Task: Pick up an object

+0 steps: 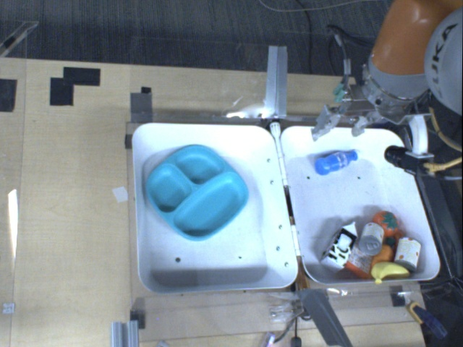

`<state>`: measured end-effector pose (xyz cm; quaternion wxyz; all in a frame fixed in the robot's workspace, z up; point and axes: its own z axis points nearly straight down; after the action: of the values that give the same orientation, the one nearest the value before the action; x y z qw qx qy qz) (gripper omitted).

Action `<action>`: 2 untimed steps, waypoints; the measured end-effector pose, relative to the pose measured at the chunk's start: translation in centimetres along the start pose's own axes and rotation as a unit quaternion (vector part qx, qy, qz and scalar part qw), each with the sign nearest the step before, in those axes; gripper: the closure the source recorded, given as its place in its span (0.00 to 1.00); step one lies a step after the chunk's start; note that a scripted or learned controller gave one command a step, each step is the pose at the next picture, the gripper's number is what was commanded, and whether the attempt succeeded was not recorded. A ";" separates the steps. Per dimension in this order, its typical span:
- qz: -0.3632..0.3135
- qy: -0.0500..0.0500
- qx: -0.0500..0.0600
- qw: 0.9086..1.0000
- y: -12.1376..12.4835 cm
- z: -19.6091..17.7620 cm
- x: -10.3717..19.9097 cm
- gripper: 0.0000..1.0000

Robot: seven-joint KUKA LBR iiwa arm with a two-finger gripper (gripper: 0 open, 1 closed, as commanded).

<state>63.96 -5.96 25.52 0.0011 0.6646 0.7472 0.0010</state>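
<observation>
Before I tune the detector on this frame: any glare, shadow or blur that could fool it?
Camera view: glare on the metal post between the bins and on the bench's left edge; a soft shadow in the left bin below the blue tray; the gripper looks slightly soft, the blue bottle is sharp enough, and the toy pile is small and blends together.

The arm (423, 31) is cut off by the top and right edges, so only its orange band and part of the grey wrist show. The pincer (338, 126) is small and blurred; how its fingers stand cannot be told. In the right bin (362, 186), the heap (372, 250) in the near corner overlaps itself: a yellow banana (389, 270) hides part of what lies under it, and the orange pieces are too jumbled to name.
</observation>
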 end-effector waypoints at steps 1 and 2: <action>0.119 0.000 0.002 0.993 -1.7 6.5 -3.0 0.00; 0.147 0.000 0.000 0.989 -0.7 16.0 -5.9 0.00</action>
<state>64.05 -11.91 9.48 0.0007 0.7670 0.6417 0.0008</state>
